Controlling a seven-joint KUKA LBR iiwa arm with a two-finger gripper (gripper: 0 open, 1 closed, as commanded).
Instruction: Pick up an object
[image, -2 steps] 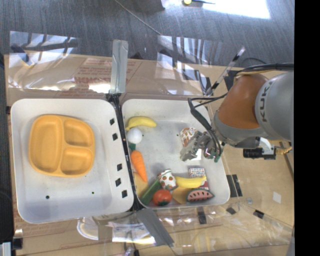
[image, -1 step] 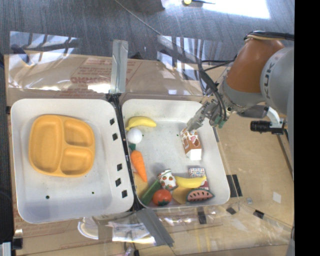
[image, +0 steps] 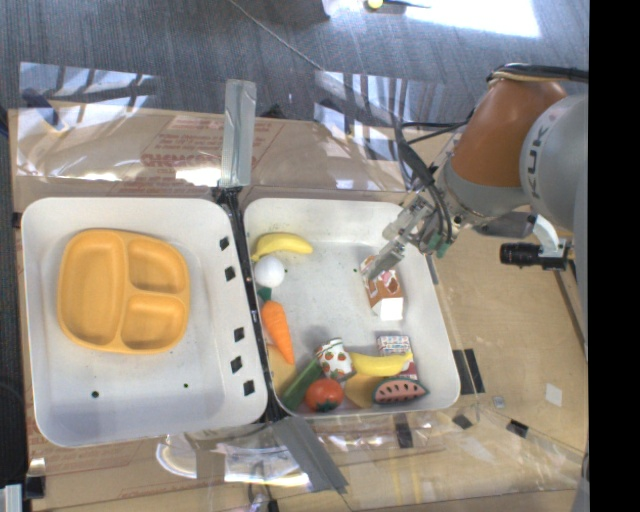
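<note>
My gripper (image: 392, 252) reaches into the right bin (image: 335, 215) from the right, low over its far right part. Its tip sits at the top end of a small brown and white carton (image: 384, 291) that lies by the bin's right wall. I cannot make out whether it touches the carton. Other items in this bin are a banana (image: 282, 243), a white ball (image: 269, 270) and a carrot (image: 278, 331) along the left wall.
The right bin's near end is crowded: a green cucumber (image: 300, 383), a tomato (image: 323, 395), a second banana (image: 380, 364), a watermelon slice (image: 397, 391) and a small patterned cup (image: 335, 358). A yellow divided plate (image: 123, 290) lies in the left bin (image: 40, 380).
</note>
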